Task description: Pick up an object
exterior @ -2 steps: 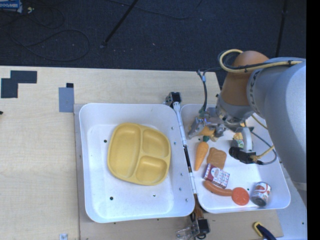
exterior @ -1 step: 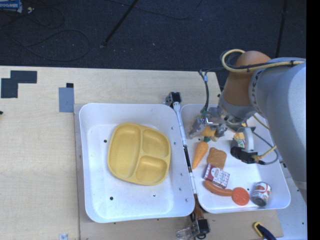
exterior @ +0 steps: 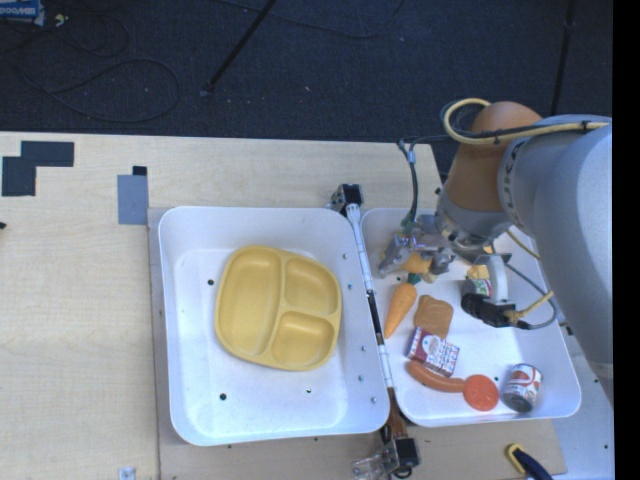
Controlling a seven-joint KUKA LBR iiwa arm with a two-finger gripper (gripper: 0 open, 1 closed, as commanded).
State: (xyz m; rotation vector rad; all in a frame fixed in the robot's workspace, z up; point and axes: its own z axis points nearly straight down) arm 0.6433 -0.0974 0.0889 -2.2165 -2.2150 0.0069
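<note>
My gripper (exterior: pixel 400 257) hangs low over the far left part of the right bin (exterior: pixel 560 393), just above the top of an orange carrot (exterior: pixel 400 308). A small yellow-orange thing (exterior: pixel 441 262) sits right beside the gripper; whether it is held I cannot tell. Close by lie a brown toast slice (exterior: pixel 435 315), a red and white carton (exterior: pixel 432 351), a sausage (exterior: pixel 433 377), a red disc (exterior: pixel 481 392) and a small can (exterior: pixel 521 386). A yellow-green item (exterior: pixel 480 279) lies under the wrist.
The left bin (exterior: pixel 190 368) holds a yellow compartment plate (exterior: pixel 278 306). A black and white divider rail (exterior: pixel 367 288) runs between the bins. The bulky grey arm (exterior: pixel 570 218) covers the right bin's far right side. Dark floor lies beyond the bench.
</note>
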